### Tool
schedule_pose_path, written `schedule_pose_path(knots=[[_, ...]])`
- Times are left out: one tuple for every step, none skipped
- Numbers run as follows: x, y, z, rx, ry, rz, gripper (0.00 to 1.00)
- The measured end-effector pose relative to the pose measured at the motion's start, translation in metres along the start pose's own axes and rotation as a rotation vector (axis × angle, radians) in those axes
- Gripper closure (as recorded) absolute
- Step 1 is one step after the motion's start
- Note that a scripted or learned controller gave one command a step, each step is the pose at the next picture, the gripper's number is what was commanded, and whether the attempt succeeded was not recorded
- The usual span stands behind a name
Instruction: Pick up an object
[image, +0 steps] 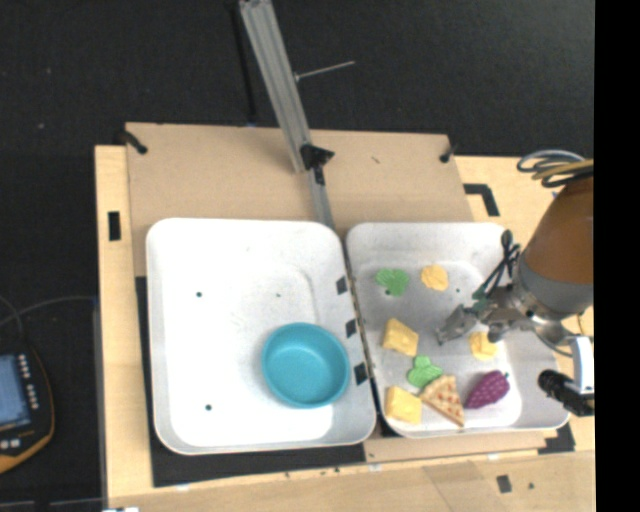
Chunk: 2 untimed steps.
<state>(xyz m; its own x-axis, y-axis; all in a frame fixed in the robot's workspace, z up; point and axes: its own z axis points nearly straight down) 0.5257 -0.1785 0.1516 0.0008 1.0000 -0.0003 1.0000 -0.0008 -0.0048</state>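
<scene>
My gripper (468, 325) hangs low over the middle of the right bin (455, 238), reaching in from the right. A small yellow piece (484, 346) lies just right of and below it, partly covered by the wrist. A yellow cheese wedge (401, 337) lies to its left. Farther back sit a green leafy piece (393, 282) and a yellow piece (434, 277). Near the front edge are a green piece (424, 372), a yellow block (403, 405), a pizza slice (444, 399) and purple grapes (487, 389). Nothing shows held in the gripper.
A blue bowl (304, 364) stands in the left bin (210, 270) toward its front right corner. A slanted metal pole (285, 95) rises behind the bins. The grey and orange arm (562, 250) covers the right bin's right side.
</scene>
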Motion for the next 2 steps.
schedule_pose_path(knots=[[-0.001, 0.000, 0.052, -0.004, -0.001, 0.001, 0.00], [-0.002, 0.002, 0.039, -0.010, -0.001, 0.008, 1.00]])
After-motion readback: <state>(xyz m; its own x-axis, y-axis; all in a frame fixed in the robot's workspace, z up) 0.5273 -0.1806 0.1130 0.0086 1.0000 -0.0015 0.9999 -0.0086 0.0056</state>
